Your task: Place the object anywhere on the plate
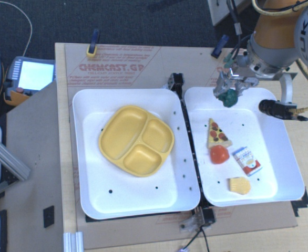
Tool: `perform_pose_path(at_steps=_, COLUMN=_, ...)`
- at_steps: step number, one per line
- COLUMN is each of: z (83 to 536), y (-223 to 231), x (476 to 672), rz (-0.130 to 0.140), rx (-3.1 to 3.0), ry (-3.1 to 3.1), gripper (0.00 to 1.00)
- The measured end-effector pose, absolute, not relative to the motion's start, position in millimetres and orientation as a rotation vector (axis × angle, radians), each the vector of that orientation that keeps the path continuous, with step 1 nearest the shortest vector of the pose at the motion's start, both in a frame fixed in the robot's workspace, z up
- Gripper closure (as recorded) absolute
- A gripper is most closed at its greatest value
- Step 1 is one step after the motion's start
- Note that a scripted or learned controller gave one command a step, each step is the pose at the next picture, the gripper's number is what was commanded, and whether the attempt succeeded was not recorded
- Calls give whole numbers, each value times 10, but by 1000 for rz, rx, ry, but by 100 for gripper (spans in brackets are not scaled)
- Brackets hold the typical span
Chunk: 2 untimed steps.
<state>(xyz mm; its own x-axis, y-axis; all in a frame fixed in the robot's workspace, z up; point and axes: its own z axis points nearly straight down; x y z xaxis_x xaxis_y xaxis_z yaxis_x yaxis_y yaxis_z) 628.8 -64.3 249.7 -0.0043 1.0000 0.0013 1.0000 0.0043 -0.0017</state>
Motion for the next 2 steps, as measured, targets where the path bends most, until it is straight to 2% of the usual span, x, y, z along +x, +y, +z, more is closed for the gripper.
perform_pose_path(at_steps=1, z=2498, y=-91, x=6307, rz=-1, rx=-2214, ry=-2227, gripper=100)
perform_pose_path(at_steps=2, z=2315, y=447, x=6271, rz=3, rx=-2215, ry=-2223, gripper=100)
